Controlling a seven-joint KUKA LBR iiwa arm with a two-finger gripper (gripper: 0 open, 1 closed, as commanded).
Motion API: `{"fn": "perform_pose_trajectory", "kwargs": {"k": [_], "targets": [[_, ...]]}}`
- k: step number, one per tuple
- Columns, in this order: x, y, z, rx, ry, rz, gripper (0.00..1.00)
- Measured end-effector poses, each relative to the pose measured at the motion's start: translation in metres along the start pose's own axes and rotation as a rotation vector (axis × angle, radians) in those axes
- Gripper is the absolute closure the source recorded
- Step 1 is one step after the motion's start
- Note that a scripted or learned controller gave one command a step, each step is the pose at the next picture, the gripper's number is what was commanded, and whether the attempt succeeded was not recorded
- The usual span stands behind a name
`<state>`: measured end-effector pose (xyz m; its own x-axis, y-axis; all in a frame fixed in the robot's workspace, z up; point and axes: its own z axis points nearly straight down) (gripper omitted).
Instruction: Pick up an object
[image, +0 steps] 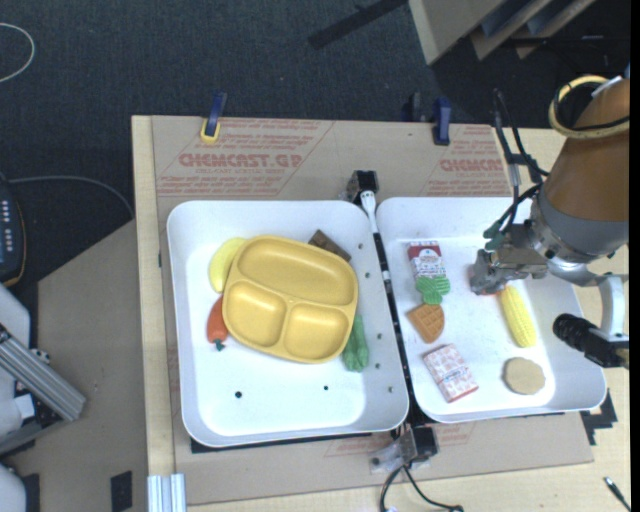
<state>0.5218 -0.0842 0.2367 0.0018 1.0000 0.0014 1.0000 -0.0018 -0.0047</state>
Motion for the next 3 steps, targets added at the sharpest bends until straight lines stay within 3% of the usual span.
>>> {"fn": "perform_pose_trajectory", "kwargs": {"k": [1, 3], "targets": [[-0.004, -0.013, 0.021, -0.001, 0.0, 0.0, 1.0], [-0.006, -0.023, 0.008, -0.007, -0.002, -0.002, 1.0]]}}
